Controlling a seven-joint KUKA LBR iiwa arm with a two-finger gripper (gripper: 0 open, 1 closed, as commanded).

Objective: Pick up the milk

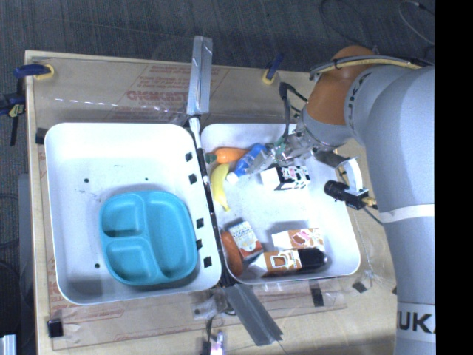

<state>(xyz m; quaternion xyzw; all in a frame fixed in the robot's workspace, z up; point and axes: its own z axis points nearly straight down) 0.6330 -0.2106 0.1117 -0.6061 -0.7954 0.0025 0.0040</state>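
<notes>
White-and-black patterned milk carton [292, 177] lies just below the gripper [287, 152] in the right bin [347, 261], seemingly lined up for a grasp; whether the gripper is open I cannot tell.

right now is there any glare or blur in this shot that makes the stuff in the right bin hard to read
In the camera view, the white bins are brightly lit and nearly washed out; the milk carton under the gripper is small and soft, its print unreadable; shadows pool under the boxes near the front wall; the clear sheet on the bench shows faint glare streaks.
</notes>
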